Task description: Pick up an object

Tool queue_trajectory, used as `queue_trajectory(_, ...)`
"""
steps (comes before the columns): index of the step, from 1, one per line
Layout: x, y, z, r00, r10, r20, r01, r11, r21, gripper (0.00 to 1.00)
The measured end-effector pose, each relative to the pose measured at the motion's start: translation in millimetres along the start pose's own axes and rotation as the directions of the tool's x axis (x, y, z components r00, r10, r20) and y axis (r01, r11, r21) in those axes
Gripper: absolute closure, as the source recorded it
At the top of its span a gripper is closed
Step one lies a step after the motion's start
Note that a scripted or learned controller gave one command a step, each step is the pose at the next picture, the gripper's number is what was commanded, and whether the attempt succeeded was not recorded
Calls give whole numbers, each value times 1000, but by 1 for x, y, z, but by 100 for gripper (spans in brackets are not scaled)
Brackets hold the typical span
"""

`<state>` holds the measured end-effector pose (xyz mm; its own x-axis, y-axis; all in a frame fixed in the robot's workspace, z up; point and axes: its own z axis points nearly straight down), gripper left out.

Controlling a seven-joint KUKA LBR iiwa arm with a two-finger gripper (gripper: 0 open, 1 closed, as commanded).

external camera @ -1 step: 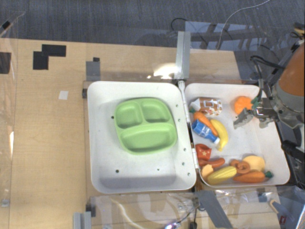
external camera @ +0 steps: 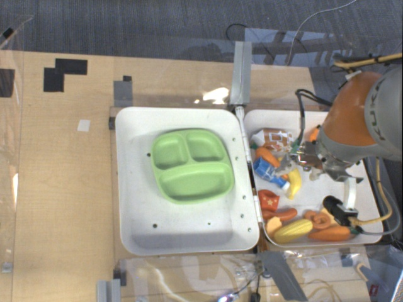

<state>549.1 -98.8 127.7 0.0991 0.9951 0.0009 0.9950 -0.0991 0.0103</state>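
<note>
Because the toy food lies crowded around the yellow banana (external camera: 294, 183), the gripper (external camera: 301, 160), its fingers' spread impossible to tell, might snag a neighbouring piece or close on nothing.

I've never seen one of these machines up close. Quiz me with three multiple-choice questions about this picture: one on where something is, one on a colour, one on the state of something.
1. Where is the divided plate?
A. in the left bin
B. in the right bin
C. on the floor

2. What colour is that plate?
A. red
B. green
C. black

3. How does the plate lie?
A. flipped upside down
B. standing on its edge
C. flat, compartments facing up

Answers:
1. A: the plate sits in the left bin, while the toy food is heaped in the right bin under the arm.
2. B: it is light green against the white bin.
3. C: its three hollow compartments are open to the camera.
</note>
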Motion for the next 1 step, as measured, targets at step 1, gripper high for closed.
queue_trajectory(1,36,-41,-65,997,78,0,-78,997,7,0)
